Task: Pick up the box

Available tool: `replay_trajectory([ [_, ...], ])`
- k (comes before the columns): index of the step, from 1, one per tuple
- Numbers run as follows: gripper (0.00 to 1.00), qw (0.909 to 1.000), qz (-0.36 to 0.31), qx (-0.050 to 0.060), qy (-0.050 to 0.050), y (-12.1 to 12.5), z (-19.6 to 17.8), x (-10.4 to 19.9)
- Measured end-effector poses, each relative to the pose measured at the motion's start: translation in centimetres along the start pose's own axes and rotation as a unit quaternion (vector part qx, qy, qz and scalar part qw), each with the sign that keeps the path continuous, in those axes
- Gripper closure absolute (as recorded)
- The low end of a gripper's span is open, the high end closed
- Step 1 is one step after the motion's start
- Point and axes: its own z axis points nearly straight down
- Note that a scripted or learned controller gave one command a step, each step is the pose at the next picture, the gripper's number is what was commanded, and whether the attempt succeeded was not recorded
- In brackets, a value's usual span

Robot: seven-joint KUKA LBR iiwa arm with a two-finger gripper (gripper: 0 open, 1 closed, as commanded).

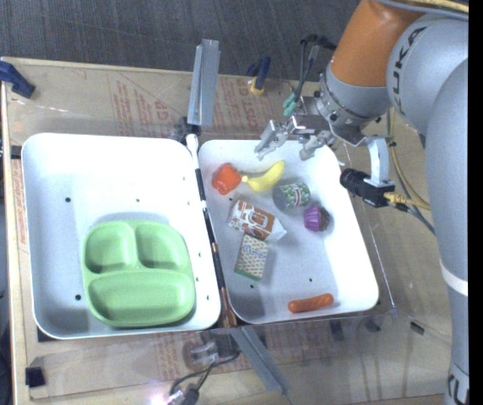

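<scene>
**Hand open above the right bin, box lying below it**

Camera view: Two white bins are seen side by side on the tabletop (98,99). The left bin (47,184) fills the left and centre of the frame, and a green divided tray (138,273) is seen in its lower part, with three compartments.

The right bin (355,268) sits in the centre right of the frame. The box (252,220), white with an orange and brown print, is found near the middle of this bin, lying flat and slightly tilted. Just below it, a green printed packet (252,256) is seen, touching or nearly touching the box. Above the box, toward the bin's upper edge, an orange-red object (225,179) and a yellow banana (264,176) are placed just beside each other. To the right of the box a green and white can (293,195) is seen, and a purple object (314,218) lies just below and right of it. An orange carrot-like piece (310,303) lies near the bin's lower edge.

The arm enters from the upper right of the frame. The hand (290,139) is seen over the bin's upper edge, above the banana, with its fingers spread apart and nothing between them. It is well apart from the box.
</scene>
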Motion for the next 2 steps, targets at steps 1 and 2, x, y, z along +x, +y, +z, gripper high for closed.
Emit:
replay_trajectory([
  [1, 0.00, 0.9932, -0.116, -0.009, -0.003, -4.6, 15.2, -4.2],
  [2, 0.00, 0.9960, -0.090, -0.002, -0.001, -4.1, 13.6, -7.7],
])
